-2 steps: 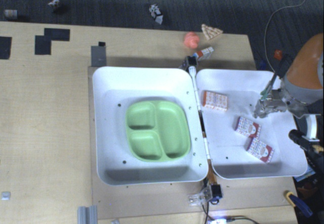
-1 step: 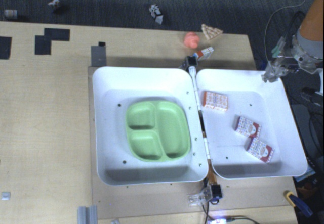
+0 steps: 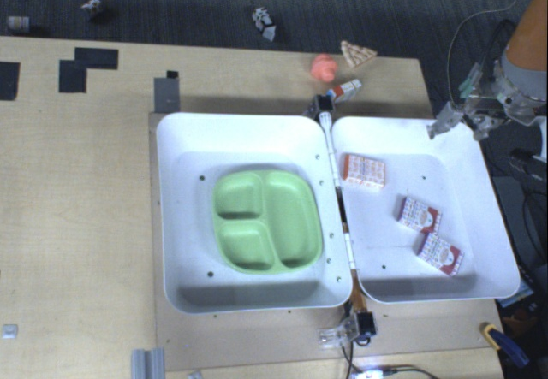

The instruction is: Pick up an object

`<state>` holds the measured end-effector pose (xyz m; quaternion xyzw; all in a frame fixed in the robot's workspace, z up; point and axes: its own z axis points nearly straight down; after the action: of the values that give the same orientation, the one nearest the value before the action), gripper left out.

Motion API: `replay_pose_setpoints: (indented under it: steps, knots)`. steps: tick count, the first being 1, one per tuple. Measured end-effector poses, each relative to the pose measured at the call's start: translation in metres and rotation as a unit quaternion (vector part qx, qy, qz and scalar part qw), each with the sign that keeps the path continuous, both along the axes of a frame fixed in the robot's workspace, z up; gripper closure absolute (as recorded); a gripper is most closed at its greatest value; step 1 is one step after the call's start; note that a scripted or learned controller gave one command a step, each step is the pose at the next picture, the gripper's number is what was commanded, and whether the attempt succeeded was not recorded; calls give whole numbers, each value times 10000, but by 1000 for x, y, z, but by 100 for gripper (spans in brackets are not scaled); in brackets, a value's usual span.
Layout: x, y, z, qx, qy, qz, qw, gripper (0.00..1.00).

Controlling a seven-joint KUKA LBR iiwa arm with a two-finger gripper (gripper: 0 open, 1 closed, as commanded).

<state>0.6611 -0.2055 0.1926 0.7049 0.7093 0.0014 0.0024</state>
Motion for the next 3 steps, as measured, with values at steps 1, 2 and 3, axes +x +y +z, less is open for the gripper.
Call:
replay_pose_setpoints:
  steps: [1, 2, 3]
  knots:
    - [-35, 1, -97, 6, -2, -3, 10000, 0]
    - [-95, 82, -106, 9, -6, -9, 10000, 0]
    - [-93, 82, -94, 2, -37, -3, 10000, 100]
